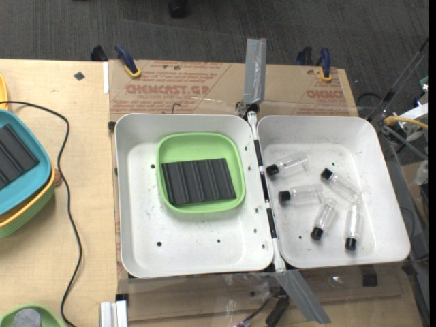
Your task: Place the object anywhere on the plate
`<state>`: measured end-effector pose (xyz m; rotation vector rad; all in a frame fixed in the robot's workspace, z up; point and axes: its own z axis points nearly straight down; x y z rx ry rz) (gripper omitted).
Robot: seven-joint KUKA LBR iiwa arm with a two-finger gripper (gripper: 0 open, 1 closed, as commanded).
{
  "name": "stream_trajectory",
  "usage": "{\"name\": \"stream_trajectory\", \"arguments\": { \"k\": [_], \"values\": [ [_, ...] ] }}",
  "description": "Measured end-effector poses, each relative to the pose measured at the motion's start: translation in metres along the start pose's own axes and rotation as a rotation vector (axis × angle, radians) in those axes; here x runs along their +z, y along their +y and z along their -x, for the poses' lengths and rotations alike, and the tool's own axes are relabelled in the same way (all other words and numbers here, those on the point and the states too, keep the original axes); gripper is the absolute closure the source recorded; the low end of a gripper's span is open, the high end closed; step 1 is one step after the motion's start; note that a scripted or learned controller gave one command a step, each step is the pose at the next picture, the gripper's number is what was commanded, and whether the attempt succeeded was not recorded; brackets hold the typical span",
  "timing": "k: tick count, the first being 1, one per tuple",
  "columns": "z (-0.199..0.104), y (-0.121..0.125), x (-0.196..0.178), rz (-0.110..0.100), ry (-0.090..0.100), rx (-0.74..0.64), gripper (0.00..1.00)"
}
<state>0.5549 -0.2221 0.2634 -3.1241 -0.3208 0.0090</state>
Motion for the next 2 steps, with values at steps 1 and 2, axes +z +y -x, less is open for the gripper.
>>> {"name": "stream_trajectory", "arguments": {
  "k": [1,2],
  "values": [
    [0.013,-0.004,0.006,-0.001,-0.001,0.004,0.0],
    [0.023,-0.006,0.001,-0.001,0.001,0.004,0.0]
  ]
}}
